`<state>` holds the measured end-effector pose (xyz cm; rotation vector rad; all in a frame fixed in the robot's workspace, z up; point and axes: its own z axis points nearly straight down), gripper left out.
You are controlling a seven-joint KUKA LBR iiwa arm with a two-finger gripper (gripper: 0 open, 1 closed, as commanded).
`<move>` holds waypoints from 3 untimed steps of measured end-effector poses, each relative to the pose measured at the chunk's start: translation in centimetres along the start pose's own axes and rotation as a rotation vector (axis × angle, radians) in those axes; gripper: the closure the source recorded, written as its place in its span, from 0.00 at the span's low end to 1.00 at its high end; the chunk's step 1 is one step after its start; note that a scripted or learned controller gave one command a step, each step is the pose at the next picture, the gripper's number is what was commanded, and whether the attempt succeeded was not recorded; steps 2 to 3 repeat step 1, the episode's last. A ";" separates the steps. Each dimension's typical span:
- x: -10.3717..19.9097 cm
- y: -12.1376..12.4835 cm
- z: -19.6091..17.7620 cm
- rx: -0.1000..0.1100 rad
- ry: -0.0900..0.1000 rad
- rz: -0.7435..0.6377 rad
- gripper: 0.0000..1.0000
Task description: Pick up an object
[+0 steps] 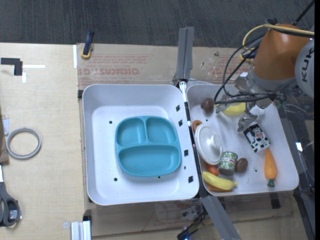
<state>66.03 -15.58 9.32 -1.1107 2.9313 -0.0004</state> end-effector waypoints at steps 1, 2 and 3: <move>6.6 -0.6 -0.1 -0.008 -0.007 0.010 0.00; 6.6 -0.6 -0.1 -0.008 -0.007 0.010 0.00; 6.6 -0.6 -0.1 -0.008 -0.007 0.010 0.00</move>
